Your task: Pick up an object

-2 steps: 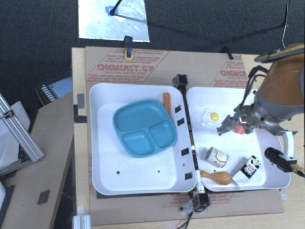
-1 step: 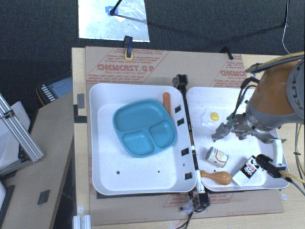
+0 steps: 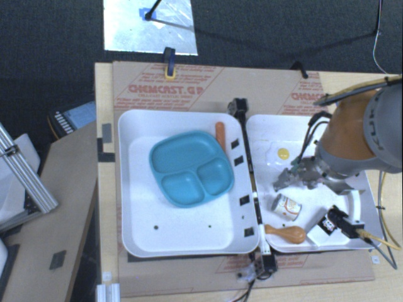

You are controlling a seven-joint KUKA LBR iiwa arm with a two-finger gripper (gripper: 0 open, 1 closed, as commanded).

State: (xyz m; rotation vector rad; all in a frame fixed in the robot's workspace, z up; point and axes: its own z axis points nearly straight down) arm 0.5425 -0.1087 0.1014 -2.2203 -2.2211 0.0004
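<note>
My claw (image 3: 284, 180), grip state unclear, hovers in the right bin (image 3: 264, 128) above a can (image 3: 288, 206); left bin (image 3: 135, 231) holds a tray (image 3: 191, 168).

Blue divided plate (image 3: 191, 168), white bins (image 3: 141, 231)

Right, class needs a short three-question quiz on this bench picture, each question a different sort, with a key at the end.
1. True or false: the blue divided plate lies in the left bin.
2. Multiple choice: what lies just beyond the plate's far right edge? A) an orange stick-shaped item B) a spoon C) a cup
3. Fill the gap: the small yellow round piece lies in the ___ bin.

Key
1. True.
2. A.
3. Right; the gripper hovers there too, above a small white can-like item, with a tan pear-shaped item near the front rim.
</note>
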